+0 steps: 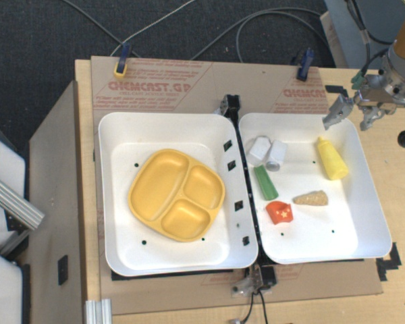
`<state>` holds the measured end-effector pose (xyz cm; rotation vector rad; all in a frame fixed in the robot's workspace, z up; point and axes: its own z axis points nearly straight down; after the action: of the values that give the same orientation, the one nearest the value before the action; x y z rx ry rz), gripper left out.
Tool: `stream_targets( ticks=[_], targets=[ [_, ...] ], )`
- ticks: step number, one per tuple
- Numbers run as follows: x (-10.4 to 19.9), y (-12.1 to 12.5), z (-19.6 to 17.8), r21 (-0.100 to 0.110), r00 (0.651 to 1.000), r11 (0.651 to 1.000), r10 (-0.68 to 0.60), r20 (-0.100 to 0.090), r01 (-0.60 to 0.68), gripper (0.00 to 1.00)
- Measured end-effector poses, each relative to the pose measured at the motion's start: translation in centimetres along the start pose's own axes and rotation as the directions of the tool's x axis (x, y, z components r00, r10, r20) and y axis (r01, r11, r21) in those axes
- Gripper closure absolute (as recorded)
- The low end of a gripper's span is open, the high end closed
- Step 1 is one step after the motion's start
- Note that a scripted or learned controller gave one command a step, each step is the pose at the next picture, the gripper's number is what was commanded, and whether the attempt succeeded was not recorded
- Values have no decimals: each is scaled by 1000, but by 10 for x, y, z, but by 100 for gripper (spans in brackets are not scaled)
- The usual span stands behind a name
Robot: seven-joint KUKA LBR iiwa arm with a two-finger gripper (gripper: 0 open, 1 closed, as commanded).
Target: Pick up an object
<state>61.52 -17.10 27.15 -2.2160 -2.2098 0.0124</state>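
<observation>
Nearest, a red toy (280, 212) lies in the right bin (364, 241) by a green stick (264, 181). A yellow bottle (331, 158) lies near the bin's far edge. Jaws (354, 111) hang released and empty above that far edge. Picking is just starting: next, drop over the bottle.

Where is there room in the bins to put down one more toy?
Right bin: the floor is bare along the near edge, below the strawberry and bread. Its left middle is crowded with cup, green stick and bottle. Left bin: the yellow tray leaves just a bare border and corners.
</observation>
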Motion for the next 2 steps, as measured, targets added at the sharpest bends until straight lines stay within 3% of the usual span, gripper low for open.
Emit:
stream_targets(
  ticks=[1, 2],
  targets=[
    [1, 2, -8, -14, 1000, 1000, -3, 3, 3, 0],
    [11, 0, 45, -8, 1000, 1000, -5, 1, 5, 0]
  ],
)
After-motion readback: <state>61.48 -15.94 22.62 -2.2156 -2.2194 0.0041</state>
